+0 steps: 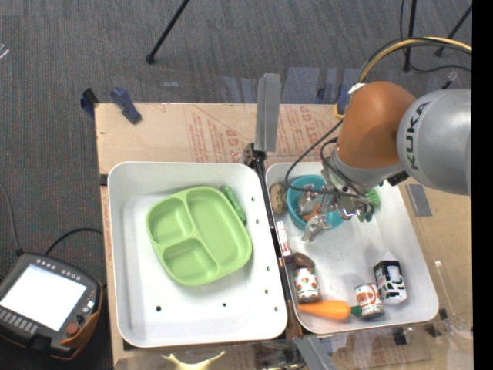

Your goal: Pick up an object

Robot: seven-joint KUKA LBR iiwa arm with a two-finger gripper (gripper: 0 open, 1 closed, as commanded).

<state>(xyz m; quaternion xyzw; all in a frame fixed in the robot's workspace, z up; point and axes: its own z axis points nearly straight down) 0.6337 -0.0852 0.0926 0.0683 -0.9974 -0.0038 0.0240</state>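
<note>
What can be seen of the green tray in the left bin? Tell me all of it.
The green tray is a pale green, plastic-looking plate with three compartments: two smaller ones and one larger. It lies flat, right way up, turned at a slant on the floor of the left bin. A darker green item lies against its upper right edge.

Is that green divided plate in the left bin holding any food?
Empty. The green plate lies flat in the left bin, and all three compartments show bare green.

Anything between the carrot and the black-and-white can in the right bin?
Yes. In the camera view, a small orange-and-white can stands between the carrot and the black-and-white can, close beside both.
</note>
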